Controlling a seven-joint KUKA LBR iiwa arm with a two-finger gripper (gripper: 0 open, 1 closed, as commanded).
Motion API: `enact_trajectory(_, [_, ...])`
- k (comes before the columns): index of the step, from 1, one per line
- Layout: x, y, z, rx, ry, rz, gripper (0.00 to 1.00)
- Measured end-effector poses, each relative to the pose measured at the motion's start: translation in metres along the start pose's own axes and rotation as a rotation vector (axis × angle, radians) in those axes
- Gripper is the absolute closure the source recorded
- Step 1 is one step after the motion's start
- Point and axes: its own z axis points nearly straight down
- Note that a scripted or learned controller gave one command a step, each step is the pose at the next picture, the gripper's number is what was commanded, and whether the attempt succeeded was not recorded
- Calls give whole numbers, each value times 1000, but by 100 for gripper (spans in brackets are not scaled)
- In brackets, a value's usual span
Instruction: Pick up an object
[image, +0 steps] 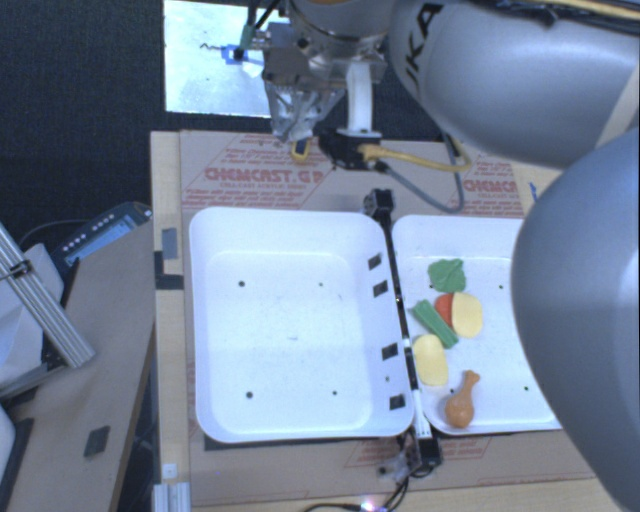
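Jaws high up over the far edge of the tabletop (250, 175), pointing down. Too blurry to tell if open or closed. Nothing seen held in them. Hanging past the far side of the left bin (290, 225), well apart from every toy.

Toys all in the right bin (490, 262), bunched close to the wall shared by the two bins. Green leaf (447, 272) nearest the far edge of the tabletop. Then a red piece (443, 304), a yellow piece (467, 315) and a long green piece (434, 325), all touching. Pale yellow piece (431, 360) next, and a brown drumstick (460, 399) closest to the near edge.

Probably just at the start: nothing picked up yet. Still to do: choose a toy, go over to it, go down, grab, lift.

Big grey arm (520, 70) reaching in from the right, wrist bent down toward the tabletop.
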Motion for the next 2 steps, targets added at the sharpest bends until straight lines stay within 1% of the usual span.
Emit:
enact_trajectory(1, [1,1,-127,-22,9,-6,100])
enact_trajectory(2, [-16,1,-123,-10,4,-1,100])
